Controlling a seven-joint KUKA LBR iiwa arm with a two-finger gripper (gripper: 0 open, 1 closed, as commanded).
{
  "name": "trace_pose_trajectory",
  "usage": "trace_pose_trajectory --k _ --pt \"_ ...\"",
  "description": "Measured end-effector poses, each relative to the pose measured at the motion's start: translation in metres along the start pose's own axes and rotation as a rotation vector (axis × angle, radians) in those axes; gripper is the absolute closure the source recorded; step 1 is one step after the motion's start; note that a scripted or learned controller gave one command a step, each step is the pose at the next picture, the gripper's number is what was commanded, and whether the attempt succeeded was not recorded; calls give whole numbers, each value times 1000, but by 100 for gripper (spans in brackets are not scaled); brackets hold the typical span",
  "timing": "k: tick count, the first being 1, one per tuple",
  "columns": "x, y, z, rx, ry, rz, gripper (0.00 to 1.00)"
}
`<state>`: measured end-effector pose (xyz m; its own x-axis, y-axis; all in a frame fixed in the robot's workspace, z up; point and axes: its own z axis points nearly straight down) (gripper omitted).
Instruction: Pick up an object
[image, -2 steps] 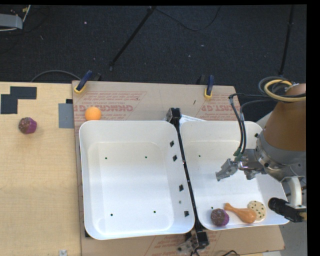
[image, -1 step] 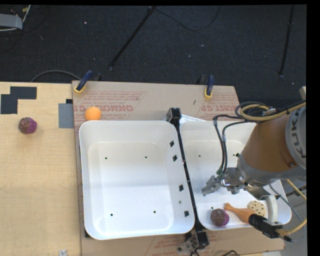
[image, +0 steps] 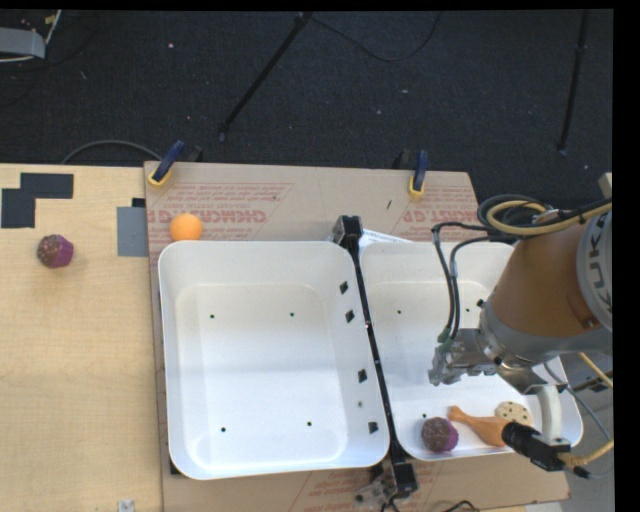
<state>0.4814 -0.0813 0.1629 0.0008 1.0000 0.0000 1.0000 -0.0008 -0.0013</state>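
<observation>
Two items near right bin (image: 470, 270) front edge: purple ball (image: 438, 434), wooden spatula (image: 480, 424). Jaws (image: 447, 372) hover just behind them; can't tell open or closed.

Red print on the cardboard sheet (image: 300, 205) is upside down, unreadable.
</observation>
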Motion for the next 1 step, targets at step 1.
trace_pose_trajectory --k 1 --pt "-50 -5 -83 -7 -2 2 100"
